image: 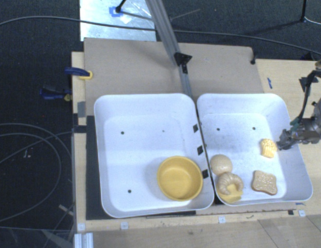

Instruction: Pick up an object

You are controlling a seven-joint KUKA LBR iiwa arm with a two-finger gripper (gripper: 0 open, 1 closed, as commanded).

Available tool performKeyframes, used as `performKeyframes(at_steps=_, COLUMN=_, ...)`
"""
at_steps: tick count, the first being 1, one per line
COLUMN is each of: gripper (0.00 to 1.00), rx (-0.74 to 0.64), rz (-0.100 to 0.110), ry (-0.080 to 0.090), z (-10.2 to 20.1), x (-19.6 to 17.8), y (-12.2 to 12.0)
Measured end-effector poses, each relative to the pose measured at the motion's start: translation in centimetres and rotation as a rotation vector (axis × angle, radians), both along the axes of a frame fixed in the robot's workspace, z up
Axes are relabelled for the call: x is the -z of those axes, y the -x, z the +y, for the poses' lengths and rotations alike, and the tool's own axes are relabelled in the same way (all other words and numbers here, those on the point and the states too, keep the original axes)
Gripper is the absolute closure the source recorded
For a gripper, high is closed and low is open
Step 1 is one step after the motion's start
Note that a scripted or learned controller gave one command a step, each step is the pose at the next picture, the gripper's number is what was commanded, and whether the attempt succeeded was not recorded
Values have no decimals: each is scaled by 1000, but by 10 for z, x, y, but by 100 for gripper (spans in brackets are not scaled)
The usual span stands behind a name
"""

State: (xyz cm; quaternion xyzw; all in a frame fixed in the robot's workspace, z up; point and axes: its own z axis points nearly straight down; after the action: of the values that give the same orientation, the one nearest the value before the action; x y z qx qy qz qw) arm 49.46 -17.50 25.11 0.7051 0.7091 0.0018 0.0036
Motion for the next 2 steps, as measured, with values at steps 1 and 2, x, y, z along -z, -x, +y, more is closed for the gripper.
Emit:
performKeyframes(at_steps=1, gripper=100, rx=-6, rz=4, ry=-3, z=58, x=2, y=-12)
performKeyframes(at_steps=2, gripper=100, rx=-6, rz=5, ry=-4, z=119, x=8, y=-31)
